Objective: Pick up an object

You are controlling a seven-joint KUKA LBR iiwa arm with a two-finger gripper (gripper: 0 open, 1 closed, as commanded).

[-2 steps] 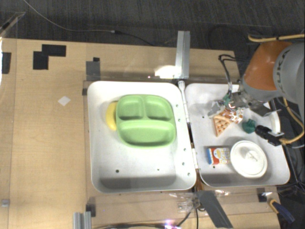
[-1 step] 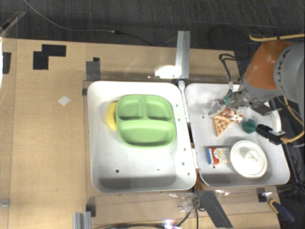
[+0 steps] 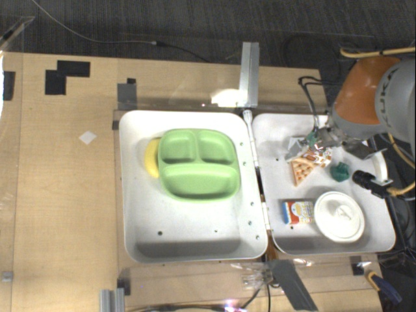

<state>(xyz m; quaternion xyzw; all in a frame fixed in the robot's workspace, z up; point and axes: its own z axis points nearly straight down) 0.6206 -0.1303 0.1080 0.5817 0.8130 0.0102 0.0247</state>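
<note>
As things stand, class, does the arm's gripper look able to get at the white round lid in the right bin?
Probably yes. The white round lid lies flat near the right bin's front, with nothing on top. The gripper is farther back in the same bin, above the waffle piece. The small carton beside the lid leaves little side room.

tray (image 3: 197,163) in left bin (image 3: 140,194) | bowl (image 3: 338,216), carton (image 3: 298,212) in right bin (image 3: 273,174)
</note>
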